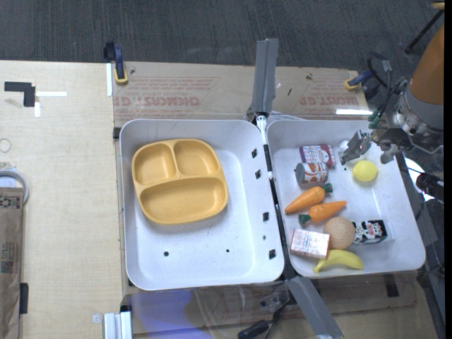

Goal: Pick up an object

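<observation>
1. Pincer (355, 147) hangs over the right bin (402, 260) near its 1 o'clock corner; its pale metal fingers are small and blurred against the white floor, so whether they stand apart or together cannot be told, and nothing shows between them.
2. Arm (427, 83) comes in from 3 o'clock; its orange band is cut off by the picture's edge, and dark cables and wrist parts hide the bin's rim at that corner.
3. Yellow ball (365, 171) lies just beside the pincer, at its 4 o'clock; whether the two touch is hard to judge.
4. At 9 o'clock from the pincer sits a small purple-and-white carton (316, 153); just under it lies a small can (310, 173) on its side; the print on both is too small to read.
5. Two carrots lie near the bin's middle; the upper carrot (305, 198) slants up toward 2 o'clock; the lower carrot (327, 210) lies just beside it at 5 o'clock.
6. Toward 6 o'clock in the bin a tan round thing (340, 232) partly covers a black-and-white carton (373, 231) at its 3 o'clock; a pink box (309, 243) touches it at 9 o'clock; a banana (340, 260) lies below, at the front rim.
7. Left bin (198, 267) holds a yellow divided plate (180, 181) toward its 10 o'clock side.
8. Between the bins a grey bar (265, 73) runs off toward 12 o'clock.
</observation>
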Tool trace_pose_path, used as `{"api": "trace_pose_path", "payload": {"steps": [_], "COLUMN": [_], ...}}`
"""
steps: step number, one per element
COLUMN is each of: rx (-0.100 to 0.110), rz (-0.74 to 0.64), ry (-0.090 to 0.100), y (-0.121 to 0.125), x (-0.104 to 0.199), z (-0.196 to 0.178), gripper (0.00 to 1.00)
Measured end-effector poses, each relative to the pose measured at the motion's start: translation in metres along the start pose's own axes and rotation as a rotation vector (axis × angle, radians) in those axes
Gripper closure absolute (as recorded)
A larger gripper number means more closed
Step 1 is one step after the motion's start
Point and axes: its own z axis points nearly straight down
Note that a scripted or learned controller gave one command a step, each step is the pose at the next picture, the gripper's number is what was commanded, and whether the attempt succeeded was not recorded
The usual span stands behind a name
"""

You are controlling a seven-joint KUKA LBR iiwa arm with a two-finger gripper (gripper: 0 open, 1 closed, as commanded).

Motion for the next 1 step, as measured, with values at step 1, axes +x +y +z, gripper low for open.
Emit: {"api": "trace_pose_path", "payload": {"steps": [1], "rx": [-0.003], "rz": [-0.085], "ry": [0.000], "y": [-0.0575], "x": [0.0055], "z": [0.0603], "gripper": [0.00]}}
